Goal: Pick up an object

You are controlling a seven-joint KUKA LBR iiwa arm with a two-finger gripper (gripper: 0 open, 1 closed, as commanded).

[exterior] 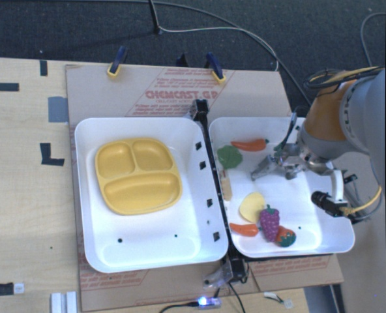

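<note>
Grey metal fingers of the gripper are seen spread, grasping nothing, low in the right bin; an approach is judged underway, with closure on the green toy needed next.

Around my gripper the right bin's floor lies bare. Carrot and grapes crowd the divider side.

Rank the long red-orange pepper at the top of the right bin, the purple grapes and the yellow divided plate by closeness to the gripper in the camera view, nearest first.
Measured from the gripper:
1. Red-orange pepper, just above it in the right bin.
2. Purple grapes, below it, toward the bin's lower edge.
3. Yellow divided plate, far left, in the left bin.
</note>
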